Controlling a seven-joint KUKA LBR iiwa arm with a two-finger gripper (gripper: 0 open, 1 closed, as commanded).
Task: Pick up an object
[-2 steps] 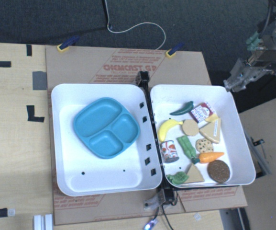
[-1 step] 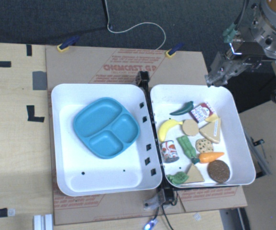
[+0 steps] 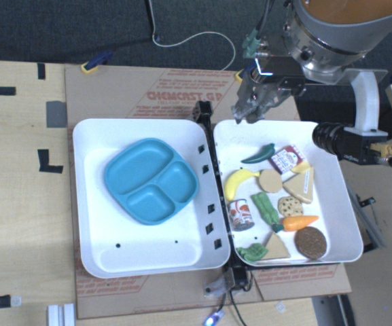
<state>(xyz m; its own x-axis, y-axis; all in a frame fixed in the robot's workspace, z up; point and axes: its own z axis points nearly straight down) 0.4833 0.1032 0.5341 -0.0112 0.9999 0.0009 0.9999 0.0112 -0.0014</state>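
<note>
1. A grey arm with an orange band reaches in from the right; its gripper [image 3: 250, 111] hangs above the far rim of the right bin [image 3: 338, 202], near the black hinge blocks [image 3: 203, 111] between the two bins. Whether the fingers are parted or closed cannot be told from this angle, and nothing is seen between them.

2. A white cable [image 3: 175, 39] loops across the dark floor behind the counter [image 3: 19, 182], whose cardboard sheet [image 3: 175, 94] carries red print and black tape marks.

3. The left bin [image 3: 90, 202], shallow, glossy white plastic, holds a blue divided plate [image 3: 151, 180] with three compartments, lying flat and slightly turned.

4. The right bin holds a cluster of toy foods, well below the gripper: a yellow banana [image 3: 238, 180], a dark green pepper [image 3: 258, 155], a red-labelled packet [image 3: 284, 159], a small can [image 3: 240, 213], a green pod [image 3: 266, 209], a wedge of cheese [image 3: 302, 185], a speckled cookie [image 3: 290, 206], an orange carrot [image 3: 299, 222], a brown round patty [image 3: 311, 242] and a leafy green piece [image 3: 252, 252].

5. The pieces crowd together, many touching.
</note>
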